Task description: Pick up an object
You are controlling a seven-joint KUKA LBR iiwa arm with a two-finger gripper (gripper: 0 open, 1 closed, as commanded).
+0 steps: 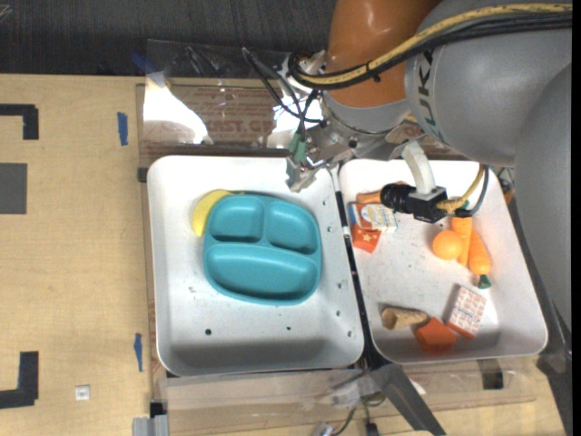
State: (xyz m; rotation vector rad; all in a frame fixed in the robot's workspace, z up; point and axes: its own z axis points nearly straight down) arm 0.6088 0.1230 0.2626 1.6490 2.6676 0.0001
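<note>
The gripper (298,173) hung over the far right corner of the left bin (182,325), close to the rim that it shares with the right bin (413,275). Whether it was spread or pressed together could not be told from this angle, and nothing was seen held in it. In the left bin lay a teal divided tray (263,248), with a yellow piece (206,209) touching its far left edge and partly hidden by it. In the right bin, an orange and white carton (368,222) lay near the dividing rim, an orange ball (446,245) touched a carrot (477,252) toward the right wall, and along the near side sat a brown cork-like lump (404,316), a red-orange block (436,335) and a small patterned box (467,309). Both bins stood on the pale counter (64,243).
</note>
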